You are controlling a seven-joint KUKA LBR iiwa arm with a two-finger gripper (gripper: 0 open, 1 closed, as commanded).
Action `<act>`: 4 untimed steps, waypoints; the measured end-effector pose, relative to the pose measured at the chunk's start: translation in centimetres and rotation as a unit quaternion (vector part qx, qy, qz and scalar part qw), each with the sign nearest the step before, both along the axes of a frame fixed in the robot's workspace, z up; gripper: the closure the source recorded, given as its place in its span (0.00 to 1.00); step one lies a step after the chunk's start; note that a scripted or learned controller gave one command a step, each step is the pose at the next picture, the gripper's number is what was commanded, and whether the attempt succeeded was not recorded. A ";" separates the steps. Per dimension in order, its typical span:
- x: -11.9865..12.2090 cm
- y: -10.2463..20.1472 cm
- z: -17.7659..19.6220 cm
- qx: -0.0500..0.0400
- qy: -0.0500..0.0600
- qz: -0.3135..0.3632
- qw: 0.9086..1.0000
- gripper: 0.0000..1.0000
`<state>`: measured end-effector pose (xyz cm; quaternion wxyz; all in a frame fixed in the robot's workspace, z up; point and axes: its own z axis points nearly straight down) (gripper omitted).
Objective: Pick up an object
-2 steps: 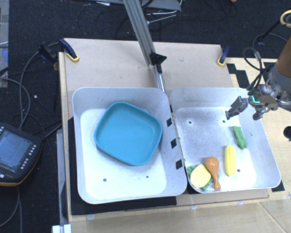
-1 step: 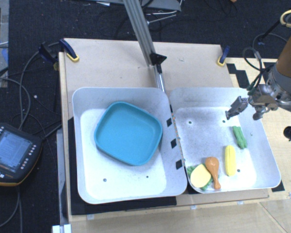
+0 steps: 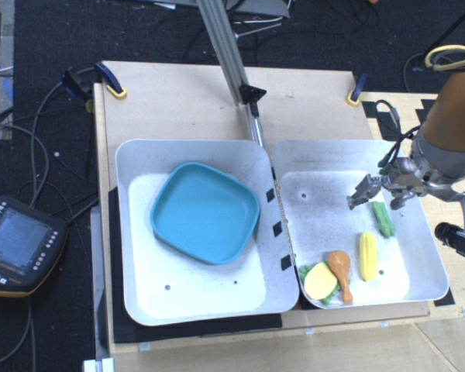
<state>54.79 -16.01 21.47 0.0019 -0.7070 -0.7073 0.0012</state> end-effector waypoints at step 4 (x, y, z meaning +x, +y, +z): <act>-1.6 -0.5 -3.7 -0.001 -0.004 0.000 1.000 1.00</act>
